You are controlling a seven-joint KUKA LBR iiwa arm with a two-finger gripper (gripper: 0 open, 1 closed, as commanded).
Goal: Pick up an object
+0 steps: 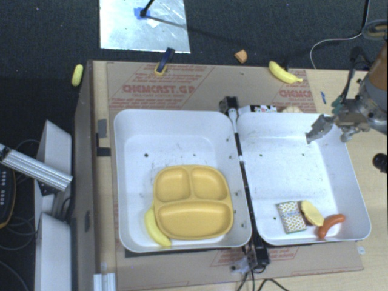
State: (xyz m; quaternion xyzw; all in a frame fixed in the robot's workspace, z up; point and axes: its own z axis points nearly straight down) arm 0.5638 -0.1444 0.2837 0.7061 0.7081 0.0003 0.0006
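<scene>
Camera view puts the gripper [330,128] at right, jaws spread and holding nothing, above the right bin [285,162]. Approach step: next it must descend toward the sausage [331,224] at lower right.

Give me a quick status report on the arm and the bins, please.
Gripper above right bin's far edge, holding nothing. Sponge, chip, sausage in its near corner. Yellow tray, banana in left bin.
</scene>
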